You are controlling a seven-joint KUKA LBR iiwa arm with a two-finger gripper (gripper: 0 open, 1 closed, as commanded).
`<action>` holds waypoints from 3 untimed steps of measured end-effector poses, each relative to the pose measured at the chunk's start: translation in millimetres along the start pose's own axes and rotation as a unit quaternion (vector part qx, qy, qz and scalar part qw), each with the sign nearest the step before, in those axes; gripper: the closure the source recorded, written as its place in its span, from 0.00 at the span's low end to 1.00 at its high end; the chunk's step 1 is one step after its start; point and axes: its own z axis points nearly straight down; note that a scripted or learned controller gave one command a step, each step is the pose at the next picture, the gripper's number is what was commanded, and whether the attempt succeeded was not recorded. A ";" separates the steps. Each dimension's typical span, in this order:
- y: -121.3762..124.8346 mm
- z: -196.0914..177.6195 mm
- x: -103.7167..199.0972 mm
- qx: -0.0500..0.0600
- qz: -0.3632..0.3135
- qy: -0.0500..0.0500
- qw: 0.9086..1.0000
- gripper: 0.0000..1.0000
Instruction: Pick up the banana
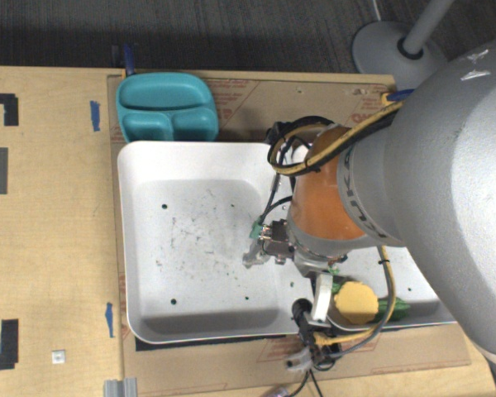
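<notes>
A rounded yellow piece [355, 302], which looks like part of the banana, lies in the right bin [413, 292] near its front edge. The arm covers the remainder of it. The arm's orange-banded wrist [322, 209] hangs over the divide between the two bins, just behind and left of the yellow piece. Grey metal parts of the gripper [260, 242] stick out from under the wrist on its left, over the right side of the left bin [190, 222]. Nothing shows between them.
A teal divided tray [167, 106] stands behind the left bin. A green thing [397, 307] pokes out beside the yellow piece. Cables [310, 350] dangle over the front rim. The big grey arm body [455, 180] covers most of the right bin.
</notes>
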 end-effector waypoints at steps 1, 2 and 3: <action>-1.1 3.3 12.1 -0.001 -0.018 -0.001 1.000 0.00; -10.2 -55.7 78.8 0.007 0.063 -0.001 0.998 0.00; -36.1 40.8 129.0 0.007 0.066 0.000 0.998 0.00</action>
